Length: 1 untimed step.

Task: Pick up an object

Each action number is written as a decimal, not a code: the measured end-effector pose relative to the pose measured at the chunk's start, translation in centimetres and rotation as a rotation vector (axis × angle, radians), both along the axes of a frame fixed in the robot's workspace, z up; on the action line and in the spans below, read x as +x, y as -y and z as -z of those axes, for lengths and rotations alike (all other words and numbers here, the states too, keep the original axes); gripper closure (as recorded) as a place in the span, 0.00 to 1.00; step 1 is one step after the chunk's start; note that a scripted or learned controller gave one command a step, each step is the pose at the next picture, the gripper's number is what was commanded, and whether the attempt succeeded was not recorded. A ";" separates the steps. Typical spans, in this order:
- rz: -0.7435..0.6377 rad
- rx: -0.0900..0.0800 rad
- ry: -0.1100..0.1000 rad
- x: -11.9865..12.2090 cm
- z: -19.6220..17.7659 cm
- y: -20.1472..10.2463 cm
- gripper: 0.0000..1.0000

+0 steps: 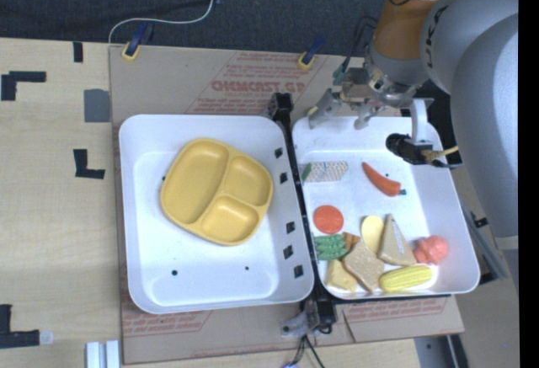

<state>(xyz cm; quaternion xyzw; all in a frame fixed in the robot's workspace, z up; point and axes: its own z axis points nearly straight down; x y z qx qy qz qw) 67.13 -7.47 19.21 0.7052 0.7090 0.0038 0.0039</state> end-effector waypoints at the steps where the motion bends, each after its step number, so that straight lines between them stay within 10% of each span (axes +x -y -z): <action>1: 0.009 -0.002 -0.016 -3.0 11.2 5.6 0.00</action>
